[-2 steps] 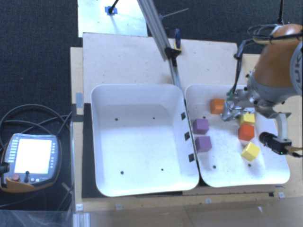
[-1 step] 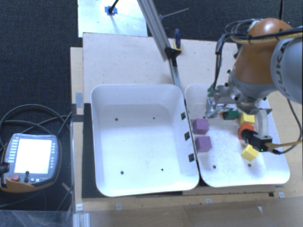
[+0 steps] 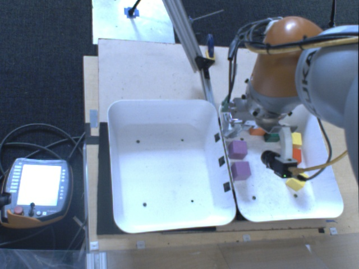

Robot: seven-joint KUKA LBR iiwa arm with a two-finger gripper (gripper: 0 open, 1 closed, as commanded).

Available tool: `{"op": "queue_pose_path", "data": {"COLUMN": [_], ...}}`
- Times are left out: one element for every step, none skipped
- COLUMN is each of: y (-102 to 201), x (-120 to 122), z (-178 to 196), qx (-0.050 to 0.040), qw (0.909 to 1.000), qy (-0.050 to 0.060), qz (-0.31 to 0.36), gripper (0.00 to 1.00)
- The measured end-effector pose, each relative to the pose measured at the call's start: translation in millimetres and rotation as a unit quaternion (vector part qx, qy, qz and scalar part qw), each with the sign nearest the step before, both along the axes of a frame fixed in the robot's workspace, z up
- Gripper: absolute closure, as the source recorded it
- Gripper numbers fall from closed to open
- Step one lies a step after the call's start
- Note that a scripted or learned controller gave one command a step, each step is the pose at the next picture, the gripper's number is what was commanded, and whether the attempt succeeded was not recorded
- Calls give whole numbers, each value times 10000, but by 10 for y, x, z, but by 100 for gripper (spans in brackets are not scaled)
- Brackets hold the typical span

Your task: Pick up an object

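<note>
When descending, centre the hand (image 3: 231, 122) (open or closed: cannot tell) over the upper purple cube-shaped block (image 3: 238, 148). Stay off the wall of the white plastic bin (image 3: 270, 202).

One purple cube (image 3: 238, 148) sits by the right bin's (image 3: 315, 204) left wall, a second purple cube (image 3: 241, 170) just in front. A yellow block (image 3: 295, 184) lies nearer its right wall.

Only 1 scrap of lettering legible
Dark letters run up the grey arm link (image 3: 311, 74) at the upper right of the frame, partly hidden, reading roughly "UK"; the pendant screen (image 3: 38, 185) at lower left is too bright to read.
</note>
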State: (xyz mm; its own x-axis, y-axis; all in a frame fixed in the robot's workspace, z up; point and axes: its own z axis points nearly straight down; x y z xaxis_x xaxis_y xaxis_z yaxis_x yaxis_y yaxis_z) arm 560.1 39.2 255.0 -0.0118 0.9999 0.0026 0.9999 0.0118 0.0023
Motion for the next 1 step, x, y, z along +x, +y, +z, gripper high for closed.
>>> {"op": "queue_pose_path", "data": {"y": [560], "x": [-87], "z": [-23], "qx": [1], "qw": [10000], "qy": [9], "qz": [-1], "gripper": [100]}}
